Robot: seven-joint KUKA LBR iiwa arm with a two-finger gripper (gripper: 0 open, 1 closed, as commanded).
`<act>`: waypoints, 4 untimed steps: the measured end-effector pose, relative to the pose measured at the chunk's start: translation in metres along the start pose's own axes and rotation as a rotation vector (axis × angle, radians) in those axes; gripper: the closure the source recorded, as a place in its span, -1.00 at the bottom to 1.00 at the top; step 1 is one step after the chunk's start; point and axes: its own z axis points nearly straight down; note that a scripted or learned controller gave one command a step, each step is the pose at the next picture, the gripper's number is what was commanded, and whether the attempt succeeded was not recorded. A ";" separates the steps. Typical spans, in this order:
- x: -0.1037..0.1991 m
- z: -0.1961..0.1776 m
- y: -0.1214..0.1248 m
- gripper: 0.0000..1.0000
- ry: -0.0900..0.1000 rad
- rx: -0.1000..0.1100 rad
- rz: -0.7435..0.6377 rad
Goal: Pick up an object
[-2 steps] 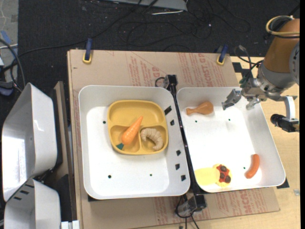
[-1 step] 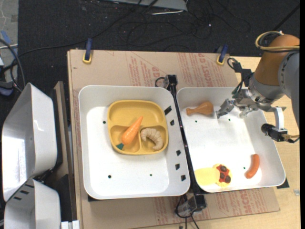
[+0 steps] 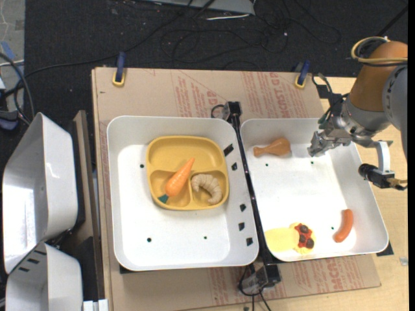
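Observation:
The right bin (image 3: 305,206) holds a toy chicken drumstick (image 3: 273,148) at its far left, an orange sausage (image 3: 343,226) at its near right, and a yellow slice with red and dark toppings (image 3: 290,237) at the near edge. My gripper (image 3: 317,148) hangs over the far right part of this bin, a short way to the right of the drumstick. Nothing shows between its fingers. In the left bin (image 3: 130,225) a yellow divided plate (image 3: 162,149) carries a toy carrot (image 3: 179,177) and a pale shrimp (image 3: 209,186).
A black divider with clips (image 3: 243,186) runs between the two bins. The bins rest on a cardboard sheet (image 3: 194,89) held by yellow clamps (image 3: 118,78). Cables lie on the dark floor behind. White tubs (image 3: 35,186) stand at the left.

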 end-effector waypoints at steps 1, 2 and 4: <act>0.004 -0.063 0.000 1.00 -0.001 -0.004 -0.001; 0.004 -0.097 0.001 1.00 0.000 -0.003 -0.001; 0.104 -0.089 0.008 1.00 0.002 0.004 -0.005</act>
